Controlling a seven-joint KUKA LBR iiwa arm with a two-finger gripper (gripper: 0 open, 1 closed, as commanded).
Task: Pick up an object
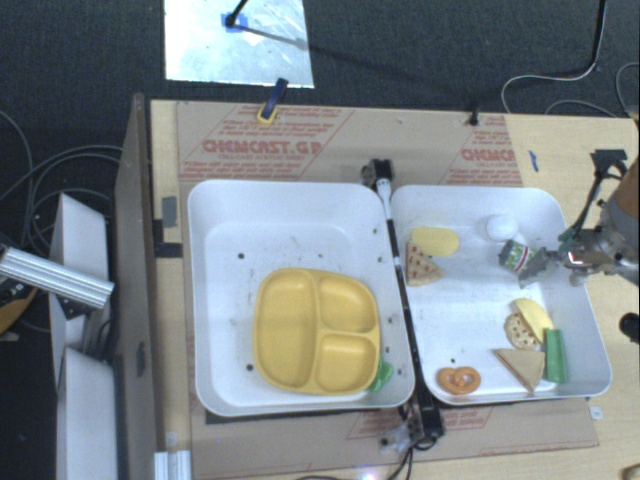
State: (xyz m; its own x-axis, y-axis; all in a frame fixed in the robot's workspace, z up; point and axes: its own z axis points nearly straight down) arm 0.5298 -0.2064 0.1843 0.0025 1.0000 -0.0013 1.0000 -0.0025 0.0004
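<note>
Tool point(548, 261) at right bin's point(560, 208) edge beside small can point(515, 256); you cannot tell its opening or hold.

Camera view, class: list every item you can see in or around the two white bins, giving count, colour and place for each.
Bins: two, white, side by side on the bench.
Divided plate: one, yellow, left bin.
Green piece: one, left bin, at the plate's near right corner.
Pizza slice: one, red and tan, right bin, by the divider.
Yellow lump: one, just behind the pizza slice.
Pretzel: one, orange, right bin, near edge.
Can: one, green and white, right bin, by the arm's tip.
Arm: one, grey, reaching in from the right.
</note>
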